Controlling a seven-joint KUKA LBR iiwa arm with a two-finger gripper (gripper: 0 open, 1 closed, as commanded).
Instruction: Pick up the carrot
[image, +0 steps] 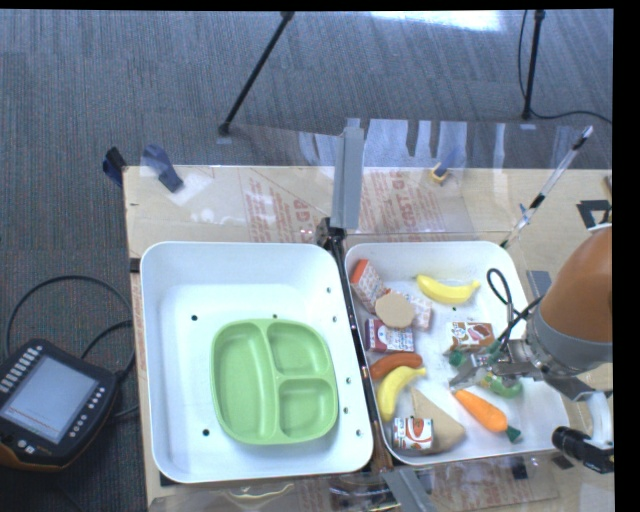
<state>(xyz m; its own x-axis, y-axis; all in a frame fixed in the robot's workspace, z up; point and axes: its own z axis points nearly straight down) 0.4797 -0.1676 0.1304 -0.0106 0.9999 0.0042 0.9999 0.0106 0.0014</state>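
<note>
Your pincer (478, 372) is too small and cluttered to read its fingers; a green object (506, 388) just beside it sits partly hidden.

Bins: two are seen, left (160, 300) and right (520, 270)
Bananas: two, upper (447, 290) and lower (393, 388)
Carrot (483, 410): one
Green tray (273, 381): one

The carrot (483, 409) is orange with a dark green tip, lying in a white right bin (520, 275) among two yellow bananas (447, 290), a reddish-orange sausage (396, 364) and red-and-white packets (389, 336). A pale green divided plate (273, 380) sits in the white left bin (165, 330). The worktop (240, 205) is light tan with faint red lettering, the arm (582, 300) orange over grey.
</note>
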